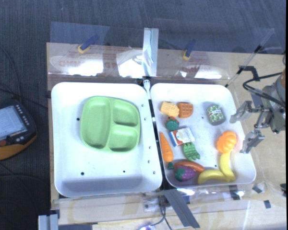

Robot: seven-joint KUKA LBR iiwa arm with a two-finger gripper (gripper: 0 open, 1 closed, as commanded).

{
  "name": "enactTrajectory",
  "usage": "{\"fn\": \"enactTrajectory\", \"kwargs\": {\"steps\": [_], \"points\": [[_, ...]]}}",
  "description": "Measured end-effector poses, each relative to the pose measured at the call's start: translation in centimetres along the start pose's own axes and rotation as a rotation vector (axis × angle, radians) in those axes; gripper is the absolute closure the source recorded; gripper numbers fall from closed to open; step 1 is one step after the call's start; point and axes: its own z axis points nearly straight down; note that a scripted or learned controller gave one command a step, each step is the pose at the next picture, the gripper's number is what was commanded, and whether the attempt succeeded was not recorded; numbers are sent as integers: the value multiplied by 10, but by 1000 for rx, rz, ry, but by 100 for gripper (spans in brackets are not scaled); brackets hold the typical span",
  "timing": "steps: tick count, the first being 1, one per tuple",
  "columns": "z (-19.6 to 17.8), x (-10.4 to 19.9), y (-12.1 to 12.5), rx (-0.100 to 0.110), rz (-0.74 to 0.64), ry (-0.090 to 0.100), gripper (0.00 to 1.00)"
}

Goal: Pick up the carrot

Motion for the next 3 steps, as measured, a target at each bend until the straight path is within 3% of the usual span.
{"fn": "enactTrajectory", "kwargs": {"steps": [1,2,3], "points": [[176,-47,14,-4,-7,9,0],[183,-27,13,3,5,-16,0],[172,-29,13,6,3,-21,100]]}}
